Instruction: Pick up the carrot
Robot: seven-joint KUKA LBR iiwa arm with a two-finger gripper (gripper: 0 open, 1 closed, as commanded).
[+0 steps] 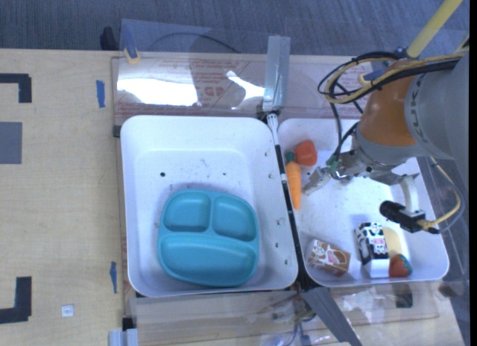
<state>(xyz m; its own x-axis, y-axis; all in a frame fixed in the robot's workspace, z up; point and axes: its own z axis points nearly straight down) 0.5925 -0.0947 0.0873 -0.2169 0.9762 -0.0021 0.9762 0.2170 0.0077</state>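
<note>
The orange carrot [294,184] lies along the left wall of the right bin [440,259], pointing towards the front. My gripper [316,178] hangs just to the carrot's right, low over the bin floor, with its fingers spread and nothing between them. The grey arm with its orange band [387,117] reaches in from the right above it.
A red-orange tomato-like piece [305,151] sits behind the carrot. A small brown box [329,256], a black-and-white carton [370,241], a yellow block [396,241] and a strawberry [401,265] lie at the front of the right bin. The left bin [141,188] holds a blue divided plate [209,238].
</note>
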